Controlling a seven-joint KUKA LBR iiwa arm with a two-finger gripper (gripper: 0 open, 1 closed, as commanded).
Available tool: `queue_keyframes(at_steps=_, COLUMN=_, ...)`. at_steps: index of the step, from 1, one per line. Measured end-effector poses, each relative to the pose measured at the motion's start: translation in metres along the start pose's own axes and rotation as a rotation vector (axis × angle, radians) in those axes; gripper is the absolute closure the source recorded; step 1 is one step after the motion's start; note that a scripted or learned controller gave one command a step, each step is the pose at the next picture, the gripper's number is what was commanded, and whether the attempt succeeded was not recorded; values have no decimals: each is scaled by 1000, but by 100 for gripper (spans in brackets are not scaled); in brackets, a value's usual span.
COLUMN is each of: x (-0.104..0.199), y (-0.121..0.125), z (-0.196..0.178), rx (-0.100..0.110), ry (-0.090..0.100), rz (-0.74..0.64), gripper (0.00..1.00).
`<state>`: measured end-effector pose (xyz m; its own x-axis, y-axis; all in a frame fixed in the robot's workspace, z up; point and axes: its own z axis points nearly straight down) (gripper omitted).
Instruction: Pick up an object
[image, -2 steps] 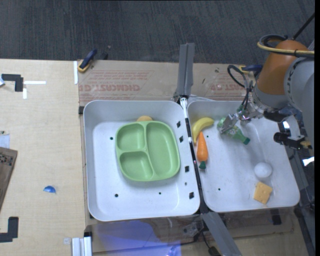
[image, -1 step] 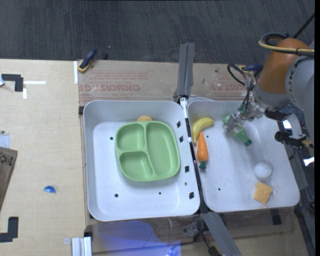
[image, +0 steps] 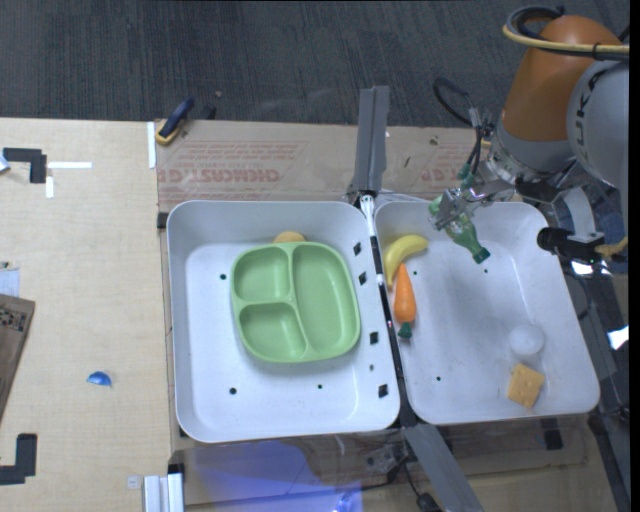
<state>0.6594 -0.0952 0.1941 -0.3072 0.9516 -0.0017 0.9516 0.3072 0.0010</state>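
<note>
My gripper (image: 452, 208) hangs over the far end of the right bin (image: 560, 400), shut on a small green bottle (image: 464, 234) that tilts down to the right, its dark green cap (image: 482, 256) lowest. A yellow banana (image: 404, 250) and an orange carrot (image: 403, 298) lie against the bin's left wall. Near the front right of that bin sit a white ball (image: 526, 341) and a tan sponge-like block (image: 525, 385).
The left bin (image: 200, 400) holds a green divided plate (image: 296, 300), with a small yellow object (image: 289, 238) peeking out behind it. A grey divider post (image: 372, 140) stands between the bins at the back. The arm's orange band (image: 555, 70) is at the upper right.
</note>
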Motion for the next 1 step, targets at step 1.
queue_keyframes(at_steps=1, x=44, y=-5, z=2, rx=2, ry=1, rz=-71, gripper=100)
